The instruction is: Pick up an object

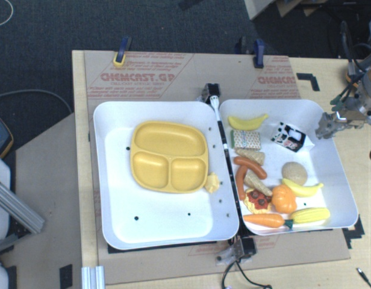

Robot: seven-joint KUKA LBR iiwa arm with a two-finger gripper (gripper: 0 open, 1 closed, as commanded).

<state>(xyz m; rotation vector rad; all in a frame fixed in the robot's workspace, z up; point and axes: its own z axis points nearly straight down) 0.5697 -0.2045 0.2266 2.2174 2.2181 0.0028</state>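
The gripper [327,127] hung at the right bin's [346,179] edge; I couldn't tell its jaw state. Nearest lay a black-and-white toy [288,136], probably light, rigid; pinch across its narrow width.

A cardboard-topped table [173,77] carries two white bins [113,161], clamped at the far edge by a yellow clamp [120,57] and a blue clamp [258,53].

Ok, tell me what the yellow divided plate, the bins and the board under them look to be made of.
Yellow divided plate: probably moulded plastic, with a smooth, slightly glossy surface and rounded compartment ridges.
Left bin and right bin: likely thin formed plastic, white, with rounded corners and soft reflections.
Board: looks like a sheet under brown protective paper, printed with a repeated red brand name; the sheet itself is hidden.
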